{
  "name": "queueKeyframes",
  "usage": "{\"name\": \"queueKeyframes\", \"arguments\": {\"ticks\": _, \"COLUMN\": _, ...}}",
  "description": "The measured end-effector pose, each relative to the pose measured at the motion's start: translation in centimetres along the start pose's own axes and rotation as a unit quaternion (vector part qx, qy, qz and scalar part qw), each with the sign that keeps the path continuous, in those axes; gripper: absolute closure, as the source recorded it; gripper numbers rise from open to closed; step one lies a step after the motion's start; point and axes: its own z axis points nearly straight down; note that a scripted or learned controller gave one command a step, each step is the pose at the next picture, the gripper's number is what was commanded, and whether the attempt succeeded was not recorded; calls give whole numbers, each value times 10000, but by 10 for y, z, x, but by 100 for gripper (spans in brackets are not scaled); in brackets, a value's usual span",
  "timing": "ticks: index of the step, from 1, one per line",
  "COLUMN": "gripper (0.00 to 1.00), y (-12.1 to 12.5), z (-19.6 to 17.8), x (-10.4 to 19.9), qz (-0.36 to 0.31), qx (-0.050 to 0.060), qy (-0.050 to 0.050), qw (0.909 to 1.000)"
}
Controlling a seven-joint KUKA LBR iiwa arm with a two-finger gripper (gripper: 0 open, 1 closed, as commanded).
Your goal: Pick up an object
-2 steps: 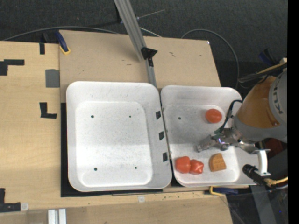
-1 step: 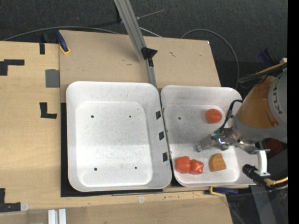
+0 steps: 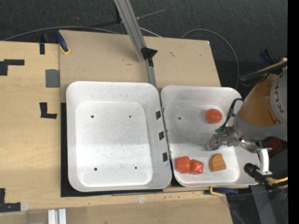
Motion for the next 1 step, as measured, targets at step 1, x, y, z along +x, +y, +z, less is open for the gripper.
{"name": "queueKeyframes", "arguments": {"ticks": 1, "gripper": 100, "y": 1, "z": -43, "x": 5, "qz": -7, "qx": -18, "qy": -4, "qw": 10000}}
